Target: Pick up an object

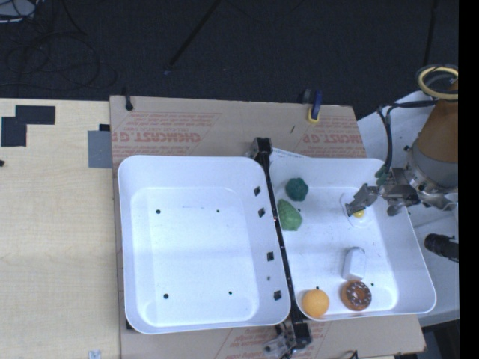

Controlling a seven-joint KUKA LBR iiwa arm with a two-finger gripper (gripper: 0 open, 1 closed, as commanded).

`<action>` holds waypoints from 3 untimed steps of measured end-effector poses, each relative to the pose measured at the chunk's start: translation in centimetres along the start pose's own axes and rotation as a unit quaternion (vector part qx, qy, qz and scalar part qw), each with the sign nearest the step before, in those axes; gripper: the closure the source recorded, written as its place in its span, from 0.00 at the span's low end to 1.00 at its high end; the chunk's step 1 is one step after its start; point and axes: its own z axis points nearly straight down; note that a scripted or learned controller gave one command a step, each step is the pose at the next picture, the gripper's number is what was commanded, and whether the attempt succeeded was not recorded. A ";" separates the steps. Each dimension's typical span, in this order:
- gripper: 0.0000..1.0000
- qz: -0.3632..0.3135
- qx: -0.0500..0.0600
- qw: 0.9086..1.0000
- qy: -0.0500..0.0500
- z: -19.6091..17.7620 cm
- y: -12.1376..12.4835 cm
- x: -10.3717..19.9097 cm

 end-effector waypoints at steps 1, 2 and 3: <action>0.00 0.002 -0.007 1.000 -0.004 -14.4 -4.2 -4.5; 0.00 -0.001 -0.004 1.000 -0.001 -23.3 -8.3 -1.3; 0.00 0.001 -0.006 1.000 -0.003 -33.4 -8.2 -4.3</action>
